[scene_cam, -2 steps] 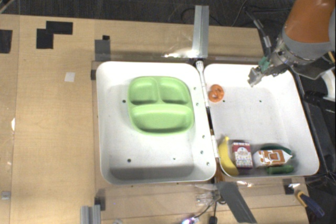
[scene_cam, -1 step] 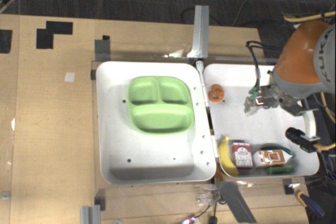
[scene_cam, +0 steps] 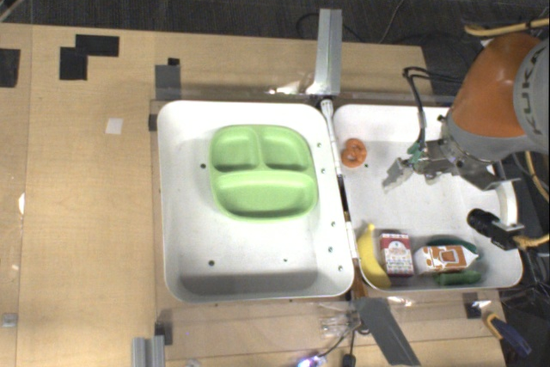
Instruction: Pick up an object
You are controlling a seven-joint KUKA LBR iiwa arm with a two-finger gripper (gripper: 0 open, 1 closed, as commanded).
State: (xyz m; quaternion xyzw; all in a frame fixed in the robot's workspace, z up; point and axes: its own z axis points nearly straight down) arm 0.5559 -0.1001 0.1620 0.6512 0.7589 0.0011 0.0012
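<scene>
**Mia:** What is in the left bin (scene_cam: 180, 211)?

**Ben:** A green plate (scene_cam: 261, 170) with three parts. It lies flat, a bit toward the far side of the bin.

**Mia:** And the right bin (scene_cam: 404, 120)?

**Ben:** A small orange ball (scene_cam: 353, 152) sits at the far left, just beside the wall between the two bins. Along the near side there is a row of things. A banana (scene_cam: 369, 257) curves at the left end. Next to it, touching, is a little red and white box (scene_cam: 395, 254). Then comes a brown and white carton (scene_cam: 445, 257). Something green (scene_cam: 457, 277) pokes out from under the carton, but I cannot tell what it is.

**Mia:** Where is the arm (scene_cam: 503, 94)?

**Ben:** It comes in from the right, grey with an orange band. The tool (scene_cam: 397, 174) hangs over the bare middle of the right bin. It points left, toward the orange ball, but it is apart from the ball.

**Mia:** Is the tool holding anything?

**Ben:** No. Its two fingers are a little apart, and I see nothing between them. All the things lie in the bin.

**Mia:** What are they sitting on?

**Ben:** Both bins are on a light wood bench (scene_cam: 77, 202).
</scene>
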